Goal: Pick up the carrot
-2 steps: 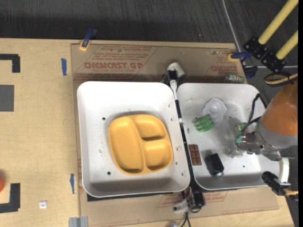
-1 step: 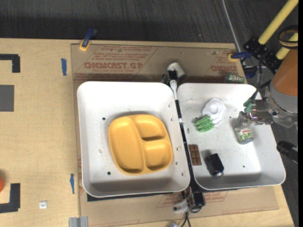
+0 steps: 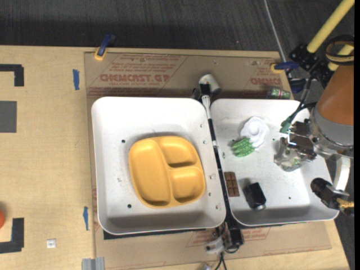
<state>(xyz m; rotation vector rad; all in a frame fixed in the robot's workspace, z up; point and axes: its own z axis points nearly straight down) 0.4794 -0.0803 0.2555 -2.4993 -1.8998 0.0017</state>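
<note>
A light wooden counter [image 3: 45,151] stands on a dark floor, and a sheet of brown cardboard [image 3: 135,75] lies on it under two white bins.

The hand [image 3: 291,153] is over the right bin [image 3: 281,215], near its right edge, at the end of the grey arm [image 3: 337,100] with the orange band. It looks metallic and is blurred; I cannot tell if it is apart or together, and nothing can be seen held in it.

Just to the left of the hand, towards the middle of this bin, a white crumpled object [image 3: 256,129] touches a green knobbly object [image 3: 243,147]. Nearer the front edge lies a small black block [image 3: 255,196]. A brown ribbed piece [image 3: 231,184] lies at the left edge of the bin.

The left bin [image 3: 112,151] touches the right one and carries a yellow divided plate [image 3: 167,170] in its middle.

Well apart, at the left edge of the counter, there is a small orange shape [image 3: 1,219], cut by the frame. It may be the carrot, but I cannot tell.
</note>
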